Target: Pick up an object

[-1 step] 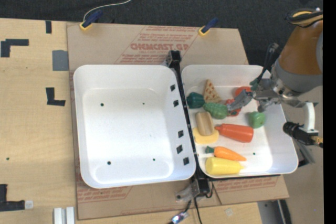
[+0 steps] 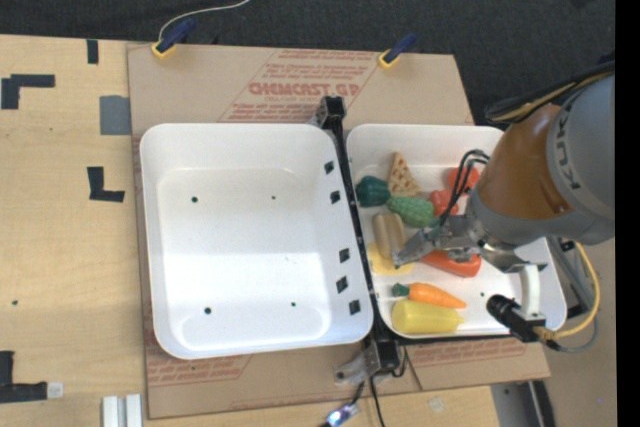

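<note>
The right bin holds several toy foods. Among them are a tan cylinder, a green piece, a dark green piece and a tan wedge. An orange carrot and a yellow piece lie near the front wall. A red-orange piece is partly under the arm. My gripper is low in this bin, its tip beside the tan cylinder and over a flat yellow piece. Nothing visibly sits in its grasp.
The left bin stands beside the right one, with a black divider clip between them at the back. A red piece lies by the arm's orange band. Both bins rest on cardboard.
</note>
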Robot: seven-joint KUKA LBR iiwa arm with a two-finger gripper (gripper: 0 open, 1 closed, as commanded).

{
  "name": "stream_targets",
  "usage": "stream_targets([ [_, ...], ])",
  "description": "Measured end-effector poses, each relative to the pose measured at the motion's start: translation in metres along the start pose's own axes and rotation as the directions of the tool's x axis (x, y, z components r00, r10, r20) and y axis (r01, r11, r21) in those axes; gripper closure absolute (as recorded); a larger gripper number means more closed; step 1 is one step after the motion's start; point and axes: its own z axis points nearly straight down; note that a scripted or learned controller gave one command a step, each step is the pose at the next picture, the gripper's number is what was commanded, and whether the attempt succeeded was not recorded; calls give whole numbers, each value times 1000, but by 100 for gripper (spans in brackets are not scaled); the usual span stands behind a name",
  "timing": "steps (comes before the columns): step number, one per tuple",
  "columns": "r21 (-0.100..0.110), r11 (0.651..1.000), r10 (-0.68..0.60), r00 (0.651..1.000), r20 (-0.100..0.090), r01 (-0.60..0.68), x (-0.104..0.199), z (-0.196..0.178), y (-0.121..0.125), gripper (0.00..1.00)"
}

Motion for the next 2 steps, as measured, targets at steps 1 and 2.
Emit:
stream_targets([
  [1, 2, 1000, -5, 1000, -3, 5, 17, 15, 62, 0],
  [2, 9, 1000, -2, 1000, -4, 2, 26, 6, 86, 0],
])
